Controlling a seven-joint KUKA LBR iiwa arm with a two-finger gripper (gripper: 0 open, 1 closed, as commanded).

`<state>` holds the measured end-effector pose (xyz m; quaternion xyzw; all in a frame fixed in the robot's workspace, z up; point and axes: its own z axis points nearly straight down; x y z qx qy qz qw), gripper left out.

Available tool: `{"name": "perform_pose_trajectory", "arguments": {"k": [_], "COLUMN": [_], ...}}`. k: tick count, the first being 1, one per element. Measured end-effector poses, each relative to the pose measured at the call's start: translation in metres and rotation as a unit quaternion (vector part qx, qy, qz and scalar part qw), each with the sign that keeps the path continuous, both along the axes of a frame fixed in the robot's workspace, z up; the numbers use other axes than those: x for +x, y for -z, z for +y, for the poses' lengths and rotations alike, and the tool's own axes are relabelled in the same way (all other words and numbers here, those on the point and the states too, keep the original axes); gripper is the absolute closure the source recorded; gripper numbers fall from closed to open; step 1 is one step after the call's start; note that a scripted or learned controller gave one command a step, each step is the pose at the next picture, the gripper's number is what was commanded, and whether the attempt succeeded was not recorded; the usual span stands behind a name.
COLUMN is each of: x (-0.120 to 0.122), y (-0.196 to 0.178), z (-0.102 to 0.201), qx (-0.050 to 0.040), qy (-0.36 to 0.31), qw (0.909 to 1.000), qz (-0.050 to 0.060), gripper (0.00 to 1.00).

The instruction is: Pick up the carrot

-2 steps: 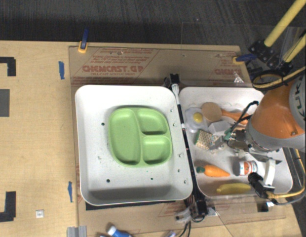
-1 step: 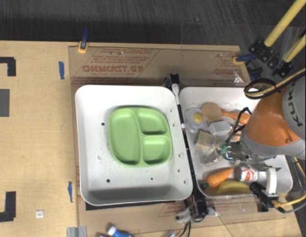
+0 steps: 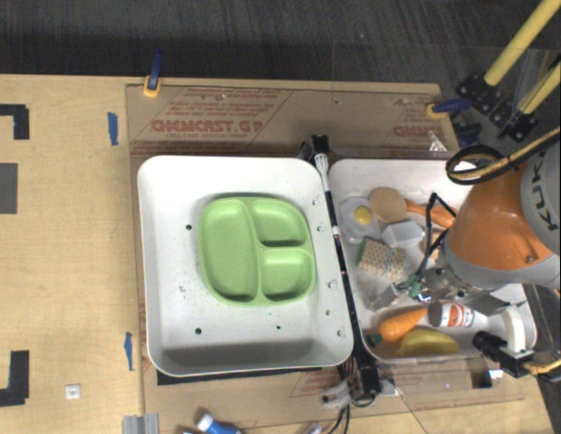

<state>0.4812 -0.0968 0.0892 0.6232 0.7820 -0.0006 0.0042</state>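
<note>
Left bin (image 3: 172, 242) holds a green divided plate (image 3: 257, 248). Right of it, the arm (image 3: 498, 233) hangs over the cluttered right bin (image 3: 353, 174). Gripper (image 3: 423, 286): finger state cannot be told. Carrot (image 3: 403, 323) lies at that bin's near edge, just beside the gripper.

**Carrot lies at the near end of the right bin**

The carrot (image 3: 400, 323) is orange and tapered, with a small green stub at its left tip. It lies on its side, its length running left to right at a slight slant, the right end a little higher in the view. It rests low in the right-hand white bin (image 3: 353, 208), close to that bin's near wall and left corner. A yellow, banana-like piece (image 3: 432, 340) lies just beside it, touching or nearly touching its lower edge.
</note>
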Motion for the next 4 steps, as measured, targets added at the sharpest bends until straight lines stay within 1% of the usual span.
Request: {"name": "perform_pose_trajectory", "arguments": {"k": [1, 2, 3, 4], "x": [0.004, 0.004, 0.001, 0.004], "y": [-0.012, -0.011, 0.000, 0.000], "z": [-0.002, -0.002, -0.001, -0.006], "qx": [-0.0046, -0.0043, 0.0017, 0.0033], "qy": [0.001, 0.001, 0.002, 0.136], "qw": [0.9999, 1.0000, 1.0000, 0.9906], "qz": [-0.009, -0.009, -0.002, -0.008], "gripper": [1.00, 0.00, 0.00, 0.00]}}
